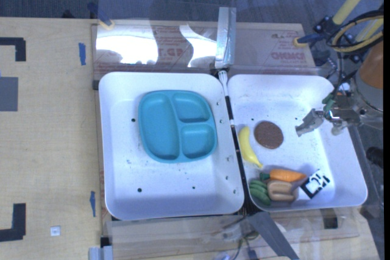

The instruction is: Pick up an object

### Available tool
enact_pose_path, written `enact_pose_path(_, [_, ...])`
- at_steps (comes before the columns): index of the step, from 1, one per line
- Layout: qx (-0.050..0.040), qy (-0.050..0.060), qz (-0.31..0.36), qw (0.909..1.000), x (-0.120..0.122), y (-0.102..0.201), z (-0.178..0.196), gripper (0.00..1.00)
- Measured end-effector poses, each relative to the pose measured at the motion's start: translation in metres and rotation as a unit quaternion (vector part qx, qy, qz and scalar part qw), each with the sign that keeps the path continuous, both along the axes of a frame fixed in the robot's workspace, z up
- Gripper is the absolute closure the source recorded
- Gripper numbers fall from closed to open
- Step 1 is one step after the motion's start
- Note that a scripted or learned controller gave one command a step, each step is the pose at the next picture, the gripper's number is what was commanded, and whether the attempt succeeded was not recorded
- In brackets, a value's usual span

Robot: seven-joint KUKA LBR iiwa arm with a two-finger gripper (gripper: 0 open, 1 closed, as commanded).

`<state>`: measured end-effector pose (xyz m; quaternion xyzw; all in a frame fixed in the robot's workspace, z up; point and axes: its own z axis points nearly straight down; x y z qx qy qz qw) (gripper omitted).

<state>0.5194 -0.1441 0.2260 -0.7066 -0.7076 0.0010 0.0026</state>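
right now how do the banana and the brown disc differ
The banana is yellow, long and curved; the brown disc is round and flat. The banana lies along the right bin's left wall, while the disc sits nearer the bin's middle, closer to the gripper. The banana's lower end reaches toward the pile of toy food; the disc lies apart from it. Both rest in the right bin, side by side.

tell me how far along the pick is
Done: nothing looks picked yet. The banana, brown disc, carrot and the rest all lie in the right bin. In hand: the gripper sits above that bin's right side, nothing visible between its fingers. Left: descend on an object, grasp and lift.
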Motion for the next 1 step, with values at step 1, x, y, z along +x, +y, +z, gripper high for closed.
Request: enact_pose_path(1, [0.0008, 0.001, 0.09, 0.996, -0.0419, 0.0045, -0.0553, 0.0])
